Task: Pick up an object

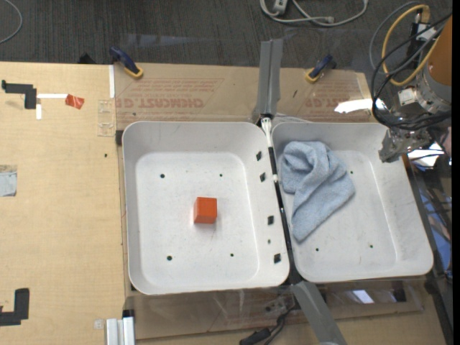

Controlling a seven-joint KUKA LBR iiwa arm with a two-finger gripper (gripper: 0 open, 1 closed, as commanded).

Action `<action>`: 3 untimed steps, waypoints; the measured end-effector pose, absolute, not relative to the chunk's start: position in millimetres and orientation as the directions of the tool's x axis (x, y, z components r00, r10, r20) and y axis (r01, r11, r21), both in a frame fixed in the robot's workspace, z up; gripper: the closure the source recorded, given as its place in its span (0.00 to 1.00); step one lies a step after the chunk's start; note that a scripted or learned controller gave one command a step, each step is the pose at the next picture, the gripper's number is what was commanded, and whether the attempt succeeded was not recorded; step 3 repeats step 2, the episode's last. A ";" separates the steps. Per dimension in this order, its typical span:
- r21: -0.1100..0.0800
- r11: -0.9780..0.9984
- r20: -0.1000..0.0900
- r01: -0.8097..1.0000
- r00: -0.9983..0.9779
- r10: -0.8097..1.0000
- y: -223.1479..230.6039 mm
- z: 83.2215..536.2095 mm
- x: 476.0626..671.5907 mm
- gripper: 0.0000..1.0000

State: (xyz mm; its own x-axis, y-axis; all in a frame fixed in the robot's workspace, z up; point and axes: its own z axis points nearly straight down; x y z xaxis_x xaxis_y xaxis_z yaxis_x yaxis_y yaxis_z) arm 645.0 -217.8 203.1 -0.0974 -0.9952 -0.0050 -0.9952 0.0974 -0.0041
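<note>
Gripper at the right bin's three o'clock rim.
Finger spread: cannot tell. Grey cloth lies at its nine o'clock, apart; orange block in left bin.

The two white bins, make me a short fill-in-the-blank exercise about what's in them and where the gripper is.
1. The orange block lies in the ____ bin of the camera view.
2. The crumpled light blue cloth lies in the ____ bin.
3. The gripper hangs over the right bin's far ____ corner.
4. The colour of the block is ____.

Missing words: left; right; right; orange
</note>
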 end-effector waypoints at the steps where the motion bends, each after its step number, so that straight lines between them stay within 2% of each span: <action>1: -0.003 -0.093 -0.005 -0.996 0.093 -0.996 -220.2 178.3 640.4 1.00; 2: -0.006 -0.353 -0.003 -0.935 0.354 -0.935 -213.3 204.1 658.3 1.00; 3: -0.006 -0.353 -0.003 -0.935 0.354 -0.935 -213.3 204.1 658.3 1.00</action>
